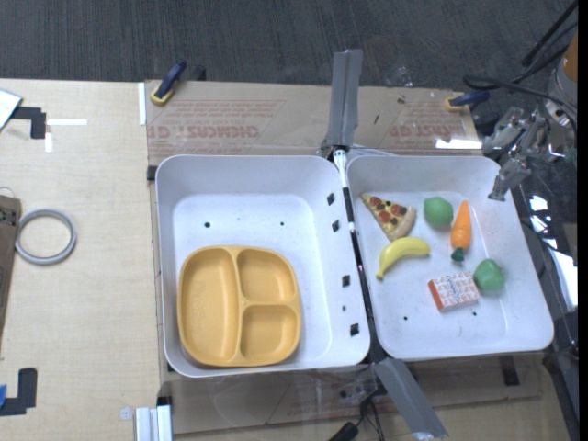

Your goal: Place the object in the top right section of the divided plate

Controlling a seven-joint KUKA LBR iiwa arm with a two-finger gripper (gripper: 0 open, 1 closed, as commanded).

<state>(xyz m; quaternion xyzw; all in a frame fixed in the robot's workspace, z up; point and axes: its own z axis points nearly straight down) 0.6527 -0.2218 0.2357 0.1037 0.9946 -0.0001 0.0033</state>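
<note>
The left bin [175, 200] fills the middle of the frame, and the yellow divided plate [241, 303] lies in its lower left part, all three sections bare. The right bin [514, 333] sits just beside it toward the right of the frame and holds six toy foods. From large to small these are a banana [401, 254] near the bin's centre, a pizza slice [389, 214] above it, a patterned red-and-white block [453, 291] lower down, an orange carrot [460, 227] standing roughly upright in the frame, a green round piece [438, 210] just left of the carrot's top, and another green piece [489, 275] beside the block. The gripper [511, 166] hangs over the right bin's upper right corner, at the frame's right edge. Nothing lies between its fingers, and all the toy foods rest below and left of it, apart from it; the carrot is nearest. Whether the fingers are spread or closed cannot be told from this angle.
</note>
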